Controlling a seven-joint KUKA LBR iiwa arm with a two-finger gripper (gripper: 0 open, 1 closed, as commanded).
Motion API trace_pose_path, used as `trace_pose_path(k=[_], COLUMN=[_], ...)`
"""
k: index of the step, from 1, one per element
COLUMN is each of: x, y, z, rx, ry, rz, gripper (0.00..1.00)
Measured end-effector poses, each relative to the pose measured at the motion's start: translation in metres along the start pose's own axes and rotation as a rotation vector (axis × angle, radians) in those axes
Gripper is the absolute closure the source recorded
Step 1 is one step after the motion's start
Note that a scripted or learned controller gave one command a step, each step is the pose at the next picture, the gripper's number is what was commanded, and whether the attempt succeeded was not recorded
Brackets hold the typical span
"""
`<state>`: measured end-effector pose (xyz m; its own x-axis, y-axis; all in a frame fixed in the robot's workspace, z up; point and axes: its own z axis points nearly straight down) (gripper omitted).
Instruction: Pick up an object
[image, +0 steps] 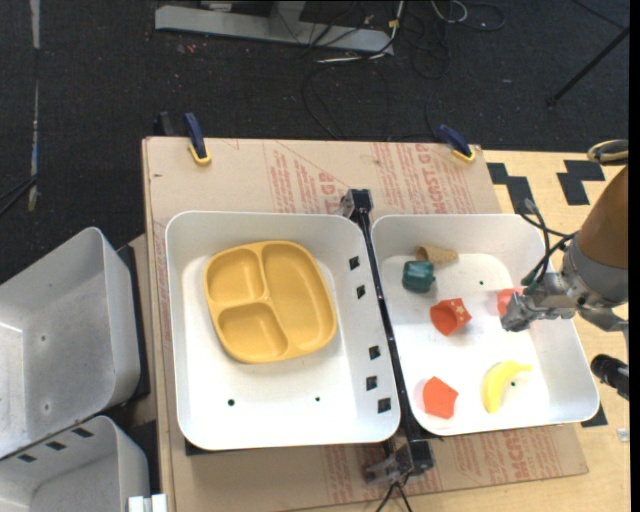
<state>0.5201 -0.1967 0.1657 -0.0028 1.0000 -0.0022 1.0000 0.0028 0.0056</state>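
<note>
Red, yellow and green toys lie in the right bin (560, 400), and the hand (515, 312) is low at a small red block (505, 300) by the right wall (I cannot tell if it pinches), likely to grab it.

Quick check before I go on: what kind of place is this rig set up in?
Probably a robotics lab test bench: two white bins on a clamped board, toy-like objects and a yellow divided plate, loose cables on dark carpet.
</note>
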Motion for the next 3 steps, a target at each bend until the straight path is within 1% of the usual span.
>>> trace_pose_path(k=[1, 2, 3], x=[0.000, 0.041, 0.089], y=[0.002, 0.019, 0.034], z=[-0.053, -0.054, -0.065], rx=[0.000, 0.004, 0.003], ry=[0.000, 0.002, 0.003], rz=[-0.001, -0.004, -0.005], gripper=[1.00, 1.00, 1.00])
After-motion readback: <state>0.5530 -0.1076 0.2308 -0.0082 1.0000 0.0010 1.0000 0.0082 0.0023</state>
